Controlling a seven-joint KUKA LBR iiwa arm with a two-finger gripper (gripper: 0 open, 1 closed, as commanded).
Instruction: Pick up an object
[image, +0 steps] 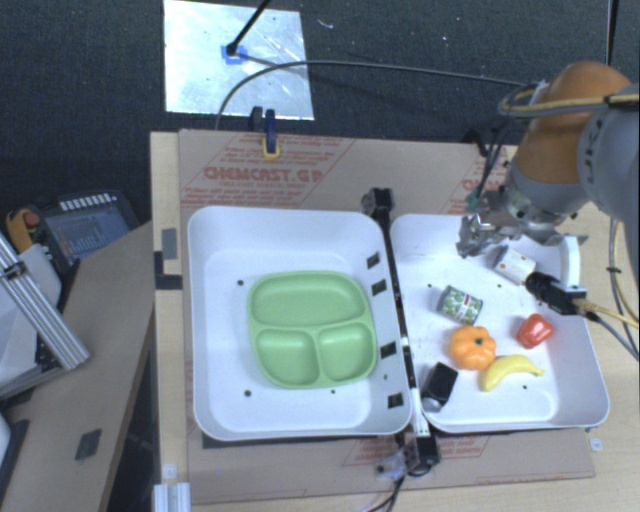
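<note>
The right bin (575, 410) holds several small objects. A green-labelled can (460, 303) lies near its middle. Below the can sits an orange pumpkin-like toy (472, 346), with a yellow banana (510, 371) to its right. A red pepper (535, 330) rests toward the right wall, and a black block (440, 383) lies at the bin's lower left. My gripper (478, 240) is low over the bin's upper part, above and apart from the can. A small white piece (514, 265) sits just right of the gripper; I cannot tell whether it is a loose object or part of the arm.
The left bin (215, 300) holds a green three-compartment tray (310, 328). A black divider (390, 300) runs between the bins. A white bracket with a black cable (560, 285) hangs off the arm over the right bin's upper right.
</note>
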